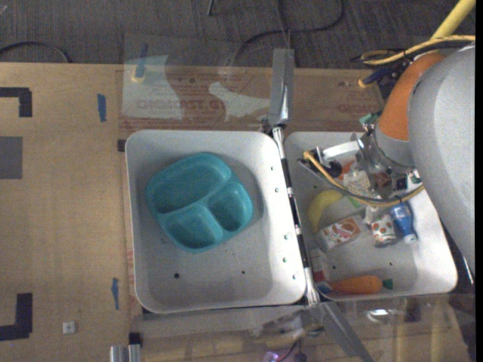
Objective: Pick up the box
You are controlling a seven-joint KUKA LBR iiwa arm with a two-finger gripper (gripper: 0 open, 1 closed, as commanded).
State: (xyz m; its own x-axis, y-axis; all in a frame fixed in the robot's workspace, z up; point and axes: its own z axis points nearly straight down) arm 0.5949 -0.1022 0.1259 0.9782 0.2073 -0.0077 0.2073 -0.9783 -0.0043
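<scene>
1. Camera view: at your left, the left bin [143, 277] holds a teal divided tray [198, 200].
2. In the right bin [445, 274], your box [339, 232] lies beside a yellow object [324, 206], above a carrot [358, 284].
3. The gripper [370, 176] hangs just above the box; whether it is clenched, you cannot tell.

Bench [60, 225]: matt, light brown board resembling plywood or fibreboard, marked with blue and black tape. Left bin [151, 277] and right bin [434, 270]: smooth white plastic with a faint sheen. Divided tray [198, 200]: smooth teal plastic, softly glossy. Box [340, 231]: printed white and red carton, paper-like and slightly glossy. Carrot toy [357, 284]: smooth orange plastic. Arm [453, 127]: smooth grey casing with a satin orange band. Floor [113, 10]: dark, rough-textured carpet.
</scene>
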